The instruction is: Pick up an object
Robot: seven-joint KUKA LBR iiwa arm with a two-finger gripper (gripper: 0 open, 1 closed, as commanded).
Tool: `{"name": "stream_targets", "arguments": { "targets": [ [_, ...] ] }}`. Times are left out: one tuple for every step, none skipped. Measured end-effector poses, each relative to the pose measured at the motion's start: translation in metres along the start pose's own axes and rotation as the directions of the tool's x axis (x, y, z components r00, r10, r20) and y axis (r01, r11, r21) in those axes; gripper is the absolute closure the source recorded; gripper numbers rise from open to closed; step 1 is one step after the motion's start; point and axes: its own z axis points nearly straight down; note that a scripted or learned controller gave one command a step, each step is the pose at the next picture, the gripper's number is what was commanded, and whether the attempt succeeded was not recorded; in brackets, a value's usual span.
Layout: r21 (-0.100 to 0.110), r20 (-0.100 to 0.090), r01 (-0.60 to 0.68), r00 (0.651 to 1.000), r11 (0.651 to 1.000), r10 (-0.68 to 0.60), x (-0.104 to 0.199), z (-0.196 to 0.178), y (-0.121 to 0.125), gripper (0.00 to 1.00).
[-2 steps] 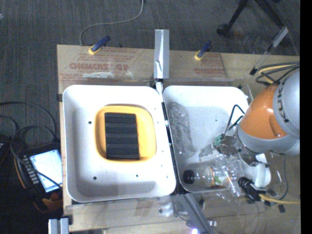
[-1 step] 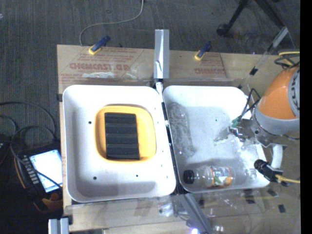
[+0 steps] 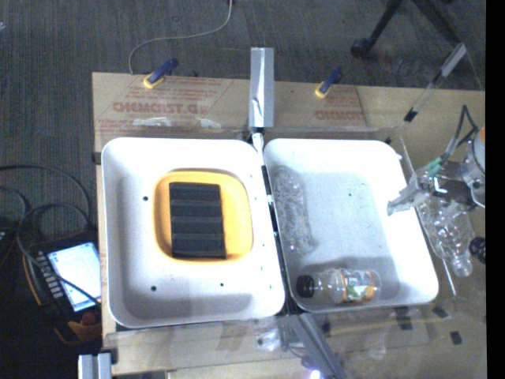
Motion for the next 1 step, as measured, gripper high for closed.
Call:
{"name": "stream_targets", "arguments": {
  "targets": [
    [-0.001, 0.0, -0.126, 0.992, 0.992, 0.126, -0.0091, -0.0699, 0.0153, 0.0]
  ]
}}
